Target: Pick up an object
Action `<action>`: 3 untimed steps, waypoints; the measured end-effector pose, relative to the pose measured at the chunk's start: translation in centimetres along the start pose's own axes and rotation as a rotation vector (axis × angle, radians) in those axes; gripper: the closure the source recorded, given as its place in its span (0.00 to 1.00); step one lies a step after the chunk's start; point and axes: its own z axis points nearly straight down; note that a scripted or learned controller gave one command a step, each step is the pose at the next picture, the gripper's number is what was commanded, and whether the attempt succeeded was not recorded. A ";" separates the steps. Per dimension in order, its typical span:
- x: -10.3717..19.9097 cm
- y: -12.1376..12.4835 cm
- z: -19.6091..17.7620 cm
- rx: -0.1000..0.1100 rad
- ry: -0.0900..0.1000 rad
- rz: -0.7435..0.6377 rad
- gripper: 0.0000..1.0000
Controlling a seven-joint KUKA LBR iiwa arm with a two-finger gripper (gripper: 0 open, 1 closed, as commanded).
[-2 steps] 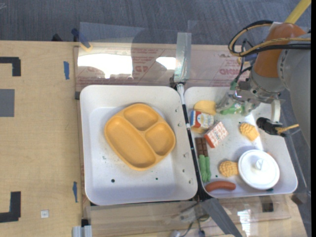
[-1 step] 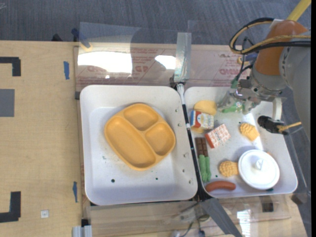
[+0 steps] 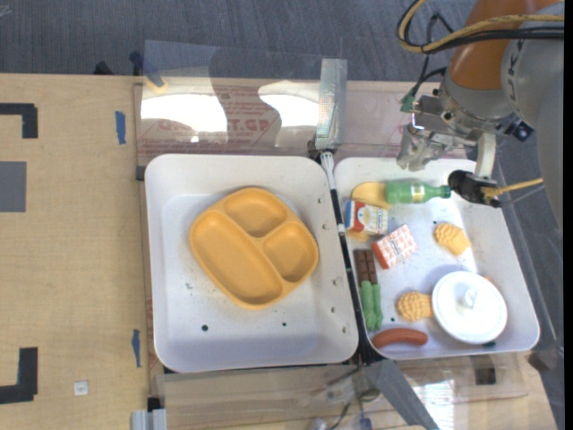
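Sausage [image 3: 400,337] front; green bottle [image 3: 414,192] below tool [image 3: 417,156].

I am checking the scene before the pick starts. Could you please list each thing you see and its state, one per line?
Yellow plate: right way up in the left bin, nothing on it.
Green bottle: lying on its side in the right bin.
White bowl: upside down.
Red carton: lying tilted.
Sausage: lying flat.
Pincer: above the right bin's far edge, holding nothing.
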 end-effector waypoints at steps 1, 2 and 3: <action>-0.4 -0.2 0.7 0.012 -0.004 0.005 0.00; -1.1 -3.9 9.6 0.004 -0.003 0.177 0.00; -6.4 -2.2 10.5 0.011 -0.006 0.251 0.00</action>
